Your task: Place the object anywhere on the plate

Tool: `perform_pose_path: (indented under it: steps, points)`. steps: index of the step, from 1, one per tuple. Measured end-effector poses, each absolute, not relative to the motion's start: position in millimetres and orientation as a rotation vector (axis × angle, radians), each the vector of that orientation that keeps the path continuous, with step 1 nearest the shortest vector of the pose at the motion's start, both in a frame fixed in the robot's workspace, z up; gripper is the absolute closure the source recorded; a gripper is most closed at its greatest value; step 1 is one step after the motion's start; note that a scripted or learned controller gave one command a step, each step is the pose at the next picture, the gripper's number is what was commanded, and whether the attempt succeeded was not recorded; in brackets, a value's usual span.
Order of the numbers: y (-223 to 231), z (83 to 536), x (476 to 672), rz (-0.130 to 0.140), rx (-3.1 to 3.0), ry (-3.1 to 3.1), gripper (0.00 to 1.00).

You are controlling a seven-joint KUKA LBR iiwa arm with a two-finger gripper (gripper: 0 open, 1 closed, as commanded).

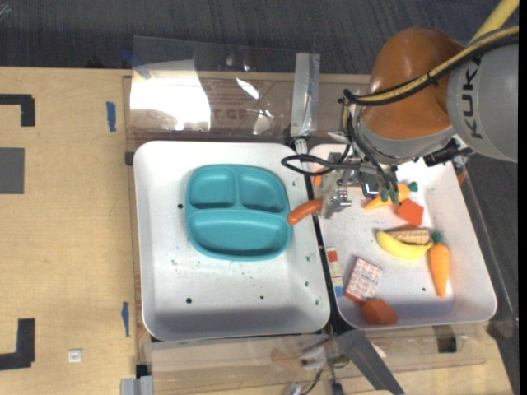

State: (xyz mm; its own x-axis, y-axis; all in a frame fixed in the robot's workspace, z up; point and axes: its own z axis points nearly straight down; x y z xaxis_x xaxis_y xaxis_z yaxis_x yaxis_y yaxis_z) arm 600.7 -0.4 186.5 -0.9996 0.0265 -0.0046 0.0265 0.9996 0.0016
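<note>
End effector (331,204): metal two-finger unit, low over the seam between the bins; orange sausage-shaped toy (303,212) seemingly nipped at its right end between nearly closed fingers, left tip overhanging the plate's edge, probably mid-transfer.

Grey arm with orange band (409,81): reaching in from the right.

Left shallow white bin (165,286): bearing teal three-compartment plastic plate (237,211), the destination.

Right shallow white bin (469,295): the stock side, holding:
- yellow toy banana (402,246), near centre;
- orange toy carrot (440,268), beside banana;
- pink-and-white patterned packet (364,279);
- red block (380,310), front edge;
- orange-red wedge (409,212), near the wrist.
</note>
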Motion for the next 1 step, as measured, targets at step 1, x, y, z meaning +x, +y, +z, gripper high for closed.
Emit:
perform_pose_path:
  steps: [1]
  points:
    - [-0.8, 186.5, 600.7, 0.002, 0.042, 3.137, 0.00]
